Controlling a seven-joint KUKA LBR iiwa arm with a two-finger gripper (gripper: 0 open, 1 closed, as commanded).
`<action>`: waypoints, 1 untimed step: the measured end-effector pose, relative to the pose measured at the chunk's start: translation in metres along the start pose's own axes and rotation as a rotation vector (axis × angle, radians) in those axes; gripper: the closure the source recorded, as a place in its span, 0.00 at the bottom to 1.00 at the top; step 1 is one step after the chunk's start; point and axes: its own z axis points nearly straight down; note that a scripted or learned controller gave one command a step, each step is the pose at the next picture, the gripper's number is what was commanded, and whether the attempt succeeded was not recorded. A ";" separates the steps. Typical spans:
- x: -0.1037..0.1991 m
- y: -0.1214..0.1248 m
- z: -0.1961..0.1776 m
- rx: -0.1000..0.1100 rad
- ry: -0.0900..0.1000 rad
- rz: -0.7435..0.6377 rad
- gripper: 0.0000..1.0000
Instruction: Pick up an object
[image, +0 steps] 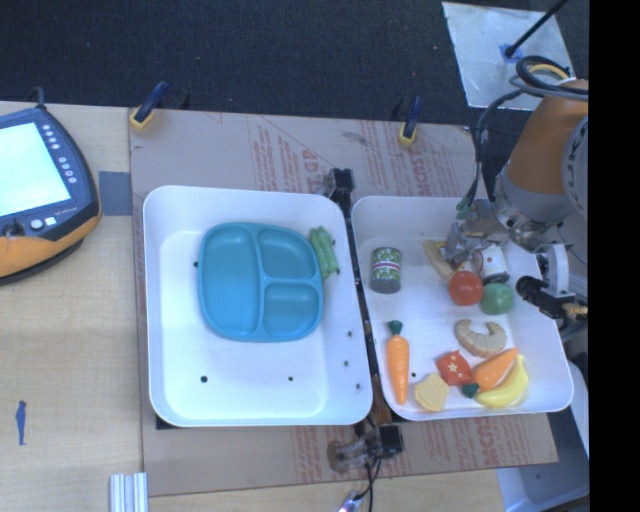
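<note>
My gripper (466, 248) hangs low over the back right part of the right bin (420, 215). Right beside it on the left lies a tan wedge-shaped piece (437, 258). A red tomato (465, 288) and a green round fruit (496, 297) sit just in front of it. Further left stands a small green-labelled can (386, 269). Near the bin's front lie a carrot (398, 364), a beige curved pastry (480, 336), a red strawberry piece (453, 367), an orange piece (494, 368), a banana (507, 390) and a yellow slice (432, 393).
The left bin (175, 380) holds a blue divided plate (262, 281) with a green pea pod (324, 251) at its right rim. A tablet in an orange case (40, 190) lies at the far left of the bench. Clamps (147, 106) hold the cardboard base at the back.
</note>
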 end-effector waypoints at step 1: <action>0.000 0.000 0.000 0.000 0.000 0.000 0.00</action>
